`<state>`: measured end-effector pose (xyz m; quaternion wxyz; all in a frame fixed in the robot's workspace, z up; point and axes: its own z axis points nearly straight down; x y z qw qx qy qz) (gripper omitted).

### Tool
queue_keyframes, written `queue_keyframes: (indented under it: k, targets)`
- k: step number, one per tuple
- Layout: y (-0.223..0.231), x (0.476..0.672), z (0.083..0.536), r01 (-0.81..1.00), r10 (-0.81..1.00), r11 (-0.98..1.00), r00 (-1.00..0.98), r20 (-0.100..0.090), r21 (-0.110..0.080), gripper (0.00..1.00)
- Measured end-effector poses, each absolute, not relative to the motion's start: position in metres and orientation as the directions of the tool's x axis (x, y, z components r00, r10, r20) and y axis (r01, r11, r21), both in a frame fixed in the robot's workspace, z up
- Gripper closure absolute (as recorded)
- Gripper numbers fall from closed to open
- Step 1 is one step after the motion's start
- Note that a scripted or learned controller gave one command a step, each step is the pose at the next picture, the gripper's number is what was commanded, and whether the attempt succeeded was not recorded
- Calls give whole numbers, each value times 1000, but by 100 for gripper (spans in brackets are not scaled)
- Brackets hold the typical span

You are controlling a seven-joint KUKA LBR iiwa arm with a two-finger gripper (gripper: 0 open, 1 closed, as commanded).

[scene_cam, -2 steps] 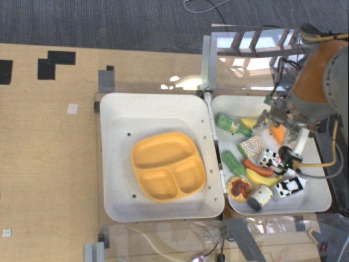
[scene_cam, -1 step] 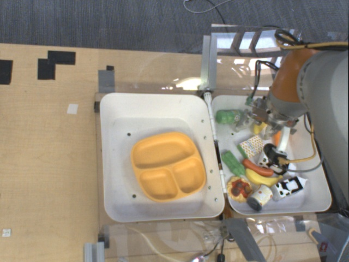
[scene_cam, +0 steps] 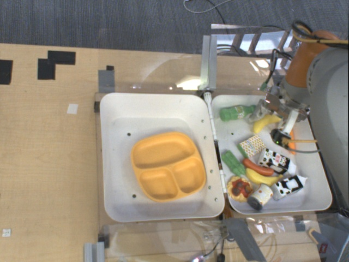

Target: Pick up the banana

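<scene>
The banana, short and yellow, lies in the upper part of the right bin, just right of a green bottle. My gripper hangs directly over it, reaching in from the upper right. Its fingers look spread, one at the banana's upper left and the other at its lower right. They straddle the banana without visibly closing on it. The banana's right end is hidden under the gripper.
Below the banana the right bin is crowded: a patterned card, a red sausage on a yellow piece, black-and-white blocks, a green toy and a grey can. The left bin holds an orange divided tray.
</scene>
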<state>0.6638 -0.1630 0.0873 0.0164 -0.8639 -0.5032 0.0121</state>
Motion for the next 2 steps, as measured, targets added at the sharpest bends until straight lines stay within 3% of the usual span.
queue_keyframes:
  k: [1, 2]
  targets:
    - [-135, 630, 88, 565, 565, -825, 825, 6, 3, 0]
    - [-134, 633, 100, 574, 574, -819, 819, 11, 8, 100]
